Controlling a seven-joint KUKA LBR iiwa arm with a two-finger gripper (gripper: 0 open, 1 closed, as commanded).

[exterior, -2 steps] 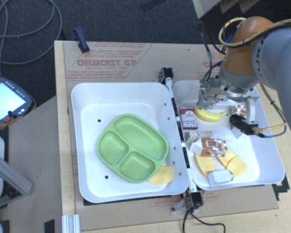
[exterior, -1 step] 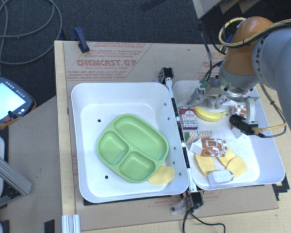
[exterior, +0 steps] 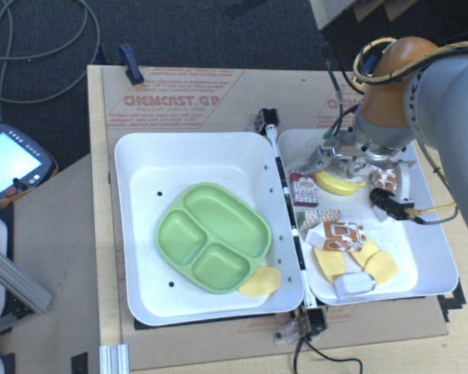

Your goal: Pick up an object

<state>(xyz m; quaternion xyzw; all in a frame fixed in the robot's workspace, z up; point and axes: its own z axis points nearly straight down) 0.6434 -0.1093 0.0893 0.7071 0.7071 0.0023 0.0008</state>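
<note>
I'd lower the gripper (exterior: 345,156) straight onto the curved yellow plastic banana (exterior: 339,183) at right of centre; whether it's parted, I cannot tell.

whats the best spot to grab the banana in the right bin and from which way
Probably the middle of the banana, coming straight down from above. It lies flat, its long curve running left to right, so the fingers should close across its narrow width. The gripper is close above it, and a small packet crowds its left tip.
</note>
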